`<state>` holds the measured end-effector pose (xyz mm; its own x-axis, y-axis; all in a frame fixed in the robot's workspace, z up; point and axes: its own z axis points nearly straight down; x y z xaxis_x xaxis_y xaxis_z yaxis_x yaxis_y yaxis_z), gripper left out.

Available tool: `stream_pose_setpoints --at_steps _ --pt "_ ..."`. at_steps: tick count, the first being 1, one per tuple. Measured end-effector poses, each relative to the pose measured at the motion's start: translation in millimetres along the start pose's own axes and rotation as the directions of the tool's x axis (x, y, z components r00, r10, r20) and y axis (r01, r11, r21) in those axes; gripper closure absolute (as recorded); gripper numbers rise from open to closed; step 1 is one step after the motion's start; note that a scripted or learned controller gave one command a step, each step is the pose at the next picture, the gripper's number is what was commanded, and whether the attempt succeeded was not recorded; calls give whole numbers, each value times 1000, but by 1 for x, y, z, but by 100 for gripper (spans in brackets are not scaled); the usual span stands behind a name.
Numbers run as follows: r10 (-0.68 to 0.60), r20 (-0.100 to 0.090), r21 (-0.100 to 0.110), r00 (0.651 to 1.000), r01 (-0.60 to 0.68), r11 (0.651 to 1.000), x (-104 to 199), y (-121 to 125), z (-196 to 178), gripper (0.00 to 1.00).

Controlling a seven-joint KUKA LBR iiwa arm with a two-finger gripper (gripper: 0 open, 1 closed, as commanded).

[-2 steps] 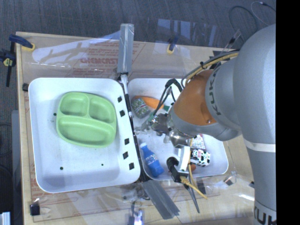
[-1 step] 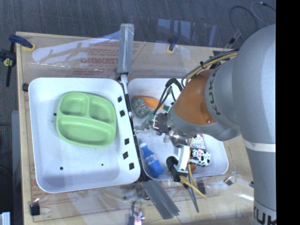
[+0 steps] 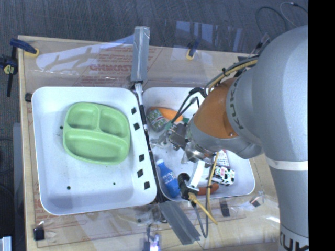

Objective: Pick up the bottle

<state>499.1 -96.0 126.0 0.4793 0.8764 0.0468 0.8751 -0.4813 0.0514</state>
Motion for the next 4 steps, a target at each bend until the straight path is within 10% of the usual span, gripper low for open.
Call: stream_pose_setpoints --at_steps 1,2,3,4 --pt "-4 6 -5 1000 4 1000 2 -1 -1 0" --pt "-38 41 53 998 36 998 -41 -3 31 0" --pt "282 58 33 958 -285 958 -23 -14 32 0" --pt "274 56 37 960 -276 960 -21 -13 22 100"
